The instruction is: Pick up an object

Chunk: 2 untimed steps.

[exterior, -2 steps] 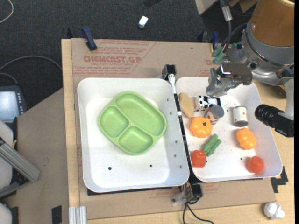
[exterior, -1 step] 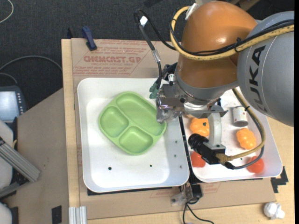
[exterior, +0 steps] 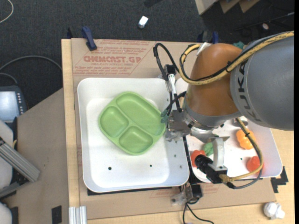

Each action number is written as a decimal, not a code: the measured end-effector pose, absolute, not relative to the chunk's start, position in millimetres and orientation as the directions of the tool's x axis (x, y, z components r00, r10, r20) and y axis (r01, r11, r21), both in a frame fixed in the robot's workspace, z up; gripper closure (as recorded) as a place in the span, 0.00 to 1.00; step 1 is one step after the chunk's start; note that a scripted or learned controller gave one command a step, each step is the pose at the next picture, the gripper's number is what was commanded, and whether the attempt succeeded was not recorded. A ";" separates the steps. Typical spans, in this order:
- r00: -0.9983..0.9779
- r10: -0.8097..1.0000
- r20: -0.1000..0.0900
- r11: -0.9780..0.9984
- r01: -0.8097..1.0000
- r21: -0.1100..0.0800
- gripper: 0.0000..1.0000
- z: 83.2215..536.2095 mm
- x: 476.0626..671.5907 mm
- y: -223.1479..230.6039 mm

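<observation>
The arm (exterior: 233, 83) reaches in from the right of the frame and hangs over the seam between the 2 white bins. Its end effector (exterior: 170, 125) sits just right of centre, touching or nearly touching the right rim of a green divided plate (exterior: 132, 122) that lies flat in the left bin (exterior: 93, 171). Whether the end effector is wide or narrow, I cannot tell; the wrist hides it. The plate looks not yet lifted, so the pick seems at the approach or grip stage, with closing and raising left to do. In the right bin (exterior: 275, 160), lower right, lie an orange piece (exterior: 244, 140), a red piece (exterior: 253, 163) and a green piece (exterior: 207, 148), mostly covered by the arm.
</observation>
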State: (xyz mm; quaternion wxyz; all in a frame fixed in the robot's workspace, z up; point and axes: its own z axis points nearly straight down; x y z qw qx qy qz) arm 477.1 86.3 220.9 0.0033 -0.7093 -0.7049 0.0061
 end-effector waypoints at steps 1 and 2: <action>0.003 1.000 -0.002 -0.003 1.000 0.002 1.00 182.1 563.8 69.0; -0.008 1.000 0.003 0.008 1.000 -0.007 1.00 189.6 508.6 147.5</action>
